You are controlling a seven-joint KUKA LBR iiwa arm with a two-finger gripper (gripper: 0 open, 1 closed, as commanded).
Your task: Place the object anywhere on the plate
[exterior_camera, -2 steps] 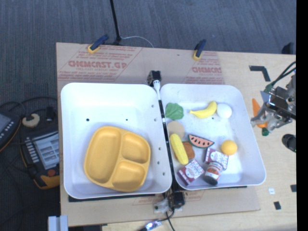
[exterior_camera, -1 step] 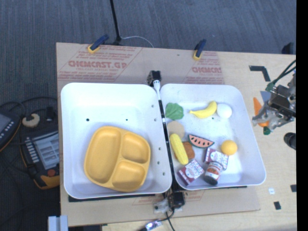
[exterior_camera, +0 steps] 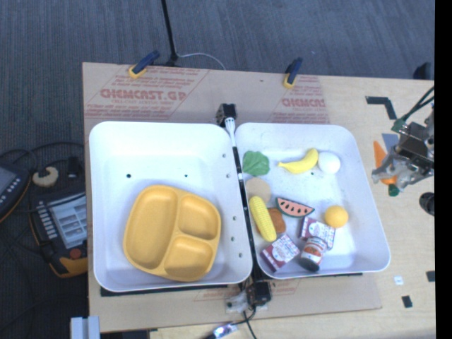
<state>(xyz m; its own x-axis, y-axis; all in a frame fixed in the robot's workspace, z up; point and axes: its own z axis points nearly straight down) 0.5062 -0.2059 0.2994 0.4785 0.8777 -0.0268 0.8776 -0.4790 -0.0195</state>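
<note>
1. Two white bins share the bench. I see the yellow plate (exterior_camera: 171, 232) in the left bin (exterior_camera: 106, 143), toward 6 o'clock, with nothing on it.
2. I see the gripper (exterior_camera: 402, 168) at 3 o'clock, outside the right bin (exterior_camera: 353, 136); I cannot tell whether it grasps anything.
3. Candidate objects lie in the right bin: banana (exterior_camera: 300, 162), corn cob (exterior_camera: 262, 217), watermelon slice (exterior_camera: 294, 207), orange (exterior_camera: 335, 216).
4. I judge the pick step not yet begun.
5. Next move: I would travel toward 9 o'clock, descend over one item, then grasp.
</note>
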